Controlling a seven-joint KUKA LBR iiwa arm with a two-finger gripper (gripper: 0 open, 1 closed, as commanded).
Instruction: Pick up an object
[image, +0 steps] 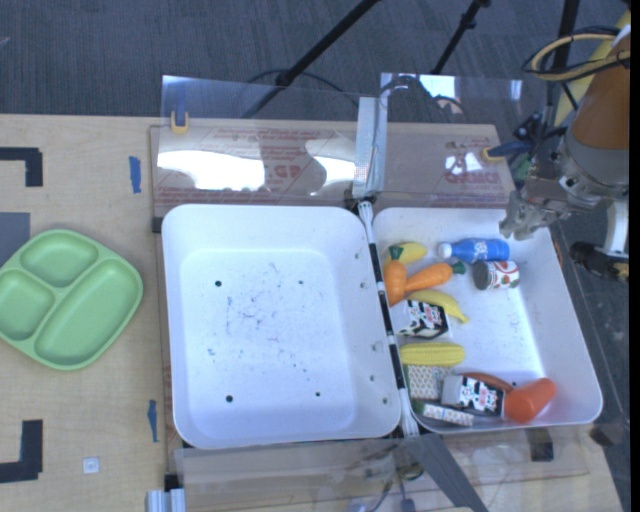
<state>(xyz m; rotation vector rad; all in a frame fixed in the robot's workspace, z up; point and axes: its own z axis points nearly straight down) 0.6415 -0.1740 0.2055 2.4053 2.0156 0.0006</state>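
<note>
Hand: the hand (527, 215) hangs over the far right corner of the right bin (560, 350), at the end of the grey arm (600, 130) with its orange band; nothing is seen between its fingers, and whether they are spread or closed cannot be told.
Tabletop: a pale wooden tabletop (80, 160) carries two shallow white bins side by side, with blue tape marks and black corner marks on the wood.
Left bin: the left bin (270, 310) shows faint scribbles on its floor.
Green tray: a green divided tray (65, 297) lies on the wood well to the left of the bins.
Room: dark grey floor (120, 50) lies beyond the bench, crossed by black stand legs; clear panels stand behind the bins.
Objects: all lie in the right bin, mostly along its left side and near edge.
Blue bottle: a blue bottle (475, 249) lies on its side, just below and left of the hand, nearest to it.
Small can: a small can (497, 275) lies just beside the bottle.
Carrot: an orange carrot (428, 278) lies further left.
Banana: a yellow banana (447, 305) sits under the carrot.
Corn: a corn cob (432, 353) lies lower.
Orange bottle: an orange bottle (515, 397) lies at the near edge, well apart from the hand.
</note>
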